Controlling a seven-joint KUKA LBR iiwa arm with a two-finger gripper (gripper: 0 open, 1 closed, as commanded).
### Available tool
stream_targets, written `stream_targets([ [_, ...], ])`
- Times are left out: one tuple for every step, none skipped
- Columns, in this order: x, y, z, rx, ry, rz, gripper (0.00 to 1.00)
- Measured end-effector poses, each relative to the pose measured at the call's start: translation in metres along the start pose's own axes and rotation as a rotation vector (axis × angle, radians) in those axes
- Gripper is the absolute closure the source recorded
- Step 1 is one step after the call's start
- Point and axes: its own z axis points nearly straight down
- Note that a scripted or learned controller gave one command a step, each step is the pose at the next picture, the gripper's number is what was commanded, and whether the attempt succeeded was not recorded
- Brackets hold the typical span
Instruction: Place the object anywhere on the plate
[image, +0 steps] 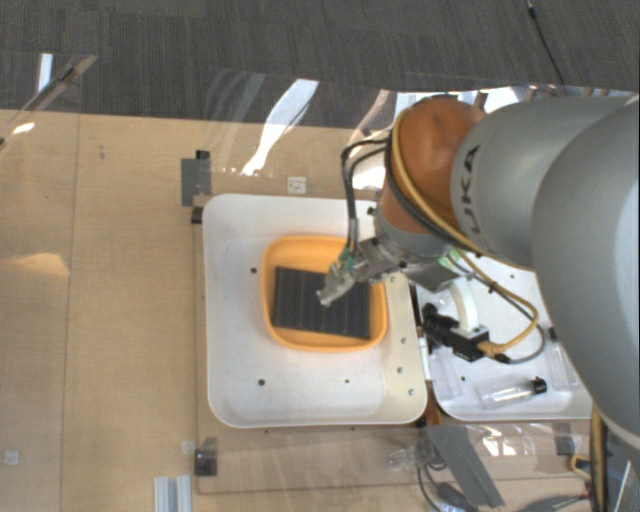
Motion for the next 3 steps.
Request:
stream_targets([
  [0.0, 0.002, -0.011, -0.006, -0.001, -0.006, 1.0],
  [0.0, 0.002, -0.011, -0.006, -0.001, -0.006, 0.0],
  [0.0, 0.004, -0.023, -0.012, -0.003, -0.011, 1.0],
])
